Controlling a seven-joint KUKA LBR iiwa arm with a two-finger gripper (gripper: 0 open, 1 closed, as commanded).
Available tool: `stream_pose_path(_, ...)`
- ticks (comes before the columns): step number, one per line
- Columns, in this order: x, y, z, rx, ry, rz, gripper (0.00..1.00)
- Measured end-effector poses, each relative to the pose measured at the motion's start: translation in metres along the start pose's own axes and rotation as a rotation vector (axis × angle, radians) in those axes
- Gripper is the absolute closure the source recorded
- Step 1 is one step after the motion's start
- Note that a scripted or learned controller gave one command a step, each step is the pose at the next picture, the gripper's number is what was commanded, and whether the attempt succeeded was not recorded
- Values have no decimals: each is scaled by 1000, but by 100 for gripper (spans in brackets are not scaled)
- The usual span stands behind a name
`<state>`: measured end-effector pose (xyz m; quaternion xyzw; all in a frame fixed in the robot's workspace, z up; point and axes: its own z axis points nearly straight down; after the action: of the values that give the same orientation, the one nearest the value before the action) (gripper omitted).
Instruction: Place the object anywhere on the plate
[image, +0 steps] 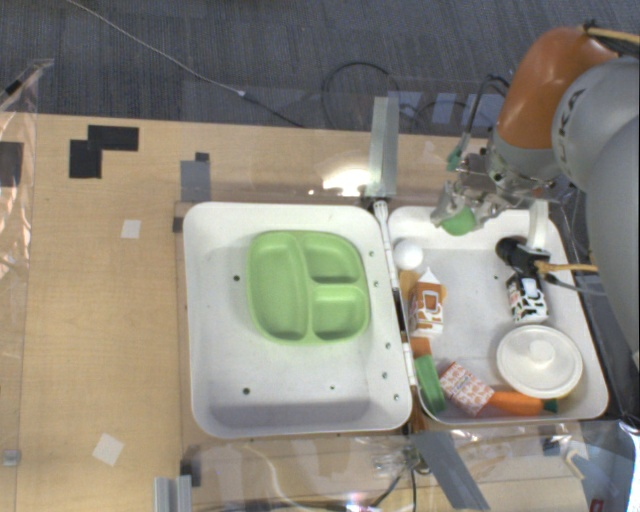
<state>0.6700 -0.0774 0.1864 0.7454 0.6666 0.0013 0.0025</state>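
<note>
At the near edge of the right bin (470, 270) lay a carrot (515, 403) and a red-and-white packet (465, 385), with a white bowl (539, 362) just behind them. Farther in stood a small carton (429, 305) against the wall shared with the other bin, and a cow-patterned bottle (527, 298) near the opposite wall. A white ball (408, 254) sat beyond the carton, and a black spoon (515, 250) beyond the bottle.

In the left bin (200, 330) on the counter (100, 330), the green plate (270, 290) lay roughly in the middle. Its compartments were bare and its longer side ran across the view.

Farthest back, over the far edge of the right bin, hung the claw (465, 208). It looked pressed onto a small green object (458, 222), which showed at its tips and seemed clear of the bin floor.

The plate lay toward the view's left of the claw and somewhat nearer the camera, on the other side of the wall between the bins. By my reading, the coming move had to carry the green object over that wall and the white ball beside it, then lower it. The plate's breadth left plenty of room for error.
</note>
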Motion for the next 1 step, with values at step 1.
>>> stream_pose_path(1, 75, -22, 1, 1, 3, -282, 100)
